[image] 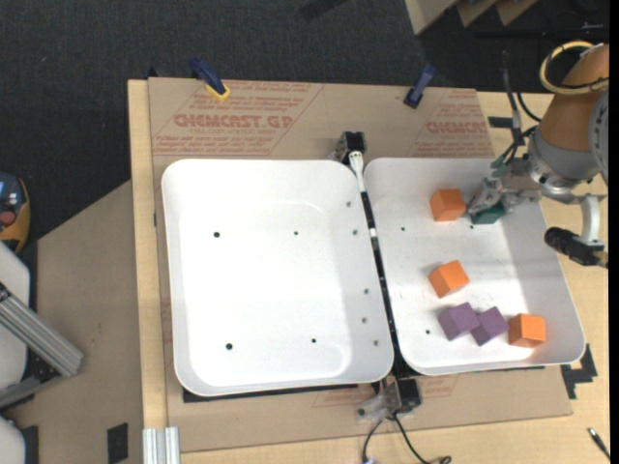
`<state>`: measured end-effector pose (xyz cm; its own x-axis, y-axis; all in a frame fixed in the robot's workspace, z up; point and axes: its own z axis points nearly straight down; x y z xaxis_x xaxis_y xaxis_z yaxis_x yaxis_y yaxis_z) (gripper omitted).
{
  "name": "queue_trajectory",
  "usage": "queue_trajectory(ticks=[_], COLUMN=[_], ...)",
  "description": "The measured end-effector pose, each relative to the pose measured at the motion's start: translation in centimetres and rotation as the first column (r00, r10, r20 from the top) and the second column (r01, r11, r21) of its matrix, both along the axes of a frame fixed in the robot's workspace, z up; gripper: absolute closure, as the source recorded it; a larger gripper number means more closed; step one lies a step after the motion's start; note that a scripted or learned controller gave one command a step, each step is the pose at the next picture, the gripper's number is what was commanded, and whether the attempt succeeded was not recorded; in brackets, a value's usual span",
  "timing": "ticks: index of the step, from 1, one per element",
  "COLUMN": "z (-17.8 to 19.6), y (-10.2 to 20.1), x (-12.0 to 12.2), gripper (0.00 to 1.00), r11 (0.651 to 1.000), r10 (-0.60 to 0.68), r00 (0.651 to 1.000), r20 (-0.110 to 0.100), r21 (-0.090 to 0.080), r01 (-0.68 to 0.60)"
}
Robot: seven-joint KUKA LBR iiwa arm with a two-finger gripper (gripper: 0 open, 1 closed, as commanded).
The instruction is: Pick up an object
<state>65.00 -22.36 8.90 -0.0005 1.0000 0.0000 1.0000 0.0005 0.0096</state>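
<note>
Brown cardboard with red lettering covers my bench, held at the far edge by two blue clamps; on it sit the two white bins side by side. From my seat the gripper is low over the far part of the right bin, with the grey arm and its orange band coming in from the right; the tips blur into a dark teal shape at the bin floor, so I cannot tell whether they are spread or closed, and I see nothing clearly between them.

Just beside the gripper, to its left, lies an orange cube; whether they touch I cannot make out; it is squat and even-sided, so it has no real long axis, and its edges sit roughly square to the bin walls. Further toward me, mid-bin, a second orange cube lies turned a little off square. Near the front wall two purple blocks touch each other, side by side in a short row that runs left to right, and a third orange cube sits just beside the right-hand purple one.

Beyond all that, the left bin shows a few small dark dots on its floor; a black clip joins the two bins at the far end.
</note>
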Motion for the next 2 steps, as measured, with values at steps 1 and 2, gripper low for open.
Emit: queue_trajectory(ticks=[1,2], z=[0.1,10.3], y=[8.7,16.4], x=[-1.7,-1.1], gripper=[1.0,1.0], r11=[1.0,1.0], r10=[0.006,0.009], r00=[1.0,1.0], r20=[0.0,0.003], r21=[-0.001,0.002], r01=[-0.006,-0.009])
